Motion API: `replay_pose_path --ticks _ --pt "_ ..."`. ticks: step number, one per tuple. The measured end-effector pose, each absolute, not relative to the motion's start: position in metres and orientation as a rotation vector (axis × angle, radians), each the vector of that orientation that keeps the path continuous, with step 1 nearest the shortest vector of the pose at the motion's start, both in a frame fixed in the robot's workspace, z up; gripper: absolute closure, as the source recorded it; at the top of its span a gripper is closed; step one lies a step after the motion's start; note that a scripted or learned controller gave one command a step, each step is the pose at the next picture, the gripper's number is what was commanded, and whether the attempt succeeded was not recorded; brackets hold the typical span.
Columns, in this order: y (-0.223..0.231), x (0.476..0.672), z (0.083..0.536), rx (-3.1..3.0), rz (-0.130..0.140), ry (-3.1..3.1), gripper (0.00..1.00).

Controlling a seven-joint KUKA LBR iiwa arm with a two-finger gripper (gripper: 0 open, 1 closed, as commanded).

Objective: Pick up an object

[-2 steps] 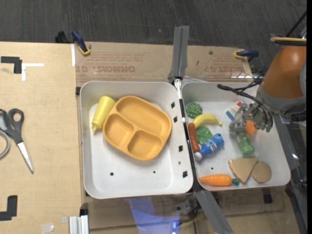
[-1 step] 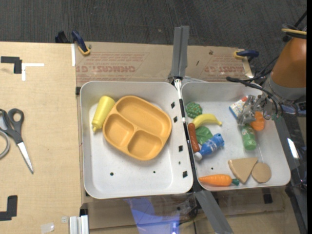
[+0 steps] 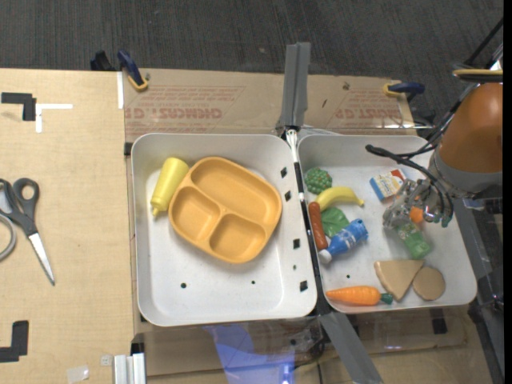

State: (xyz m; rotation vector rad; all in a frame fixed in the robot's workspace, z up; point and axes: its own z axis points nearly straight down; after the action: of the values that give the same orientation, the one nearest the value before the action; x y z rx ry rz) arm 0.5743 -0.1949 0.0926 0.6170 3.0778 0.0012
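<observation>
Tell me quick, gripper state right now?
Gripper: low in the right bin, over a green item; open or closed cannot be told.

Dark grey carpet fills the floor toward twelve o'clock. A pale wooden worktop spreads at nine o'clock, bearing scissors and black tape marks. Brown cardboard lies behind the bins.

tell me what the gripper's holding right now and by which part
It cannot be told. The gripper is low in the right bin, over a green item near a small carton, but its tip is a blur of metal and wires.
</observation>
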Motion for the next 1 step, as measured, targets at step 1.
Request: replay_pose_path --ticks 1 --pt "-0.1948 0.5756 0.1027 0.611 0.0 3.074 1.0"
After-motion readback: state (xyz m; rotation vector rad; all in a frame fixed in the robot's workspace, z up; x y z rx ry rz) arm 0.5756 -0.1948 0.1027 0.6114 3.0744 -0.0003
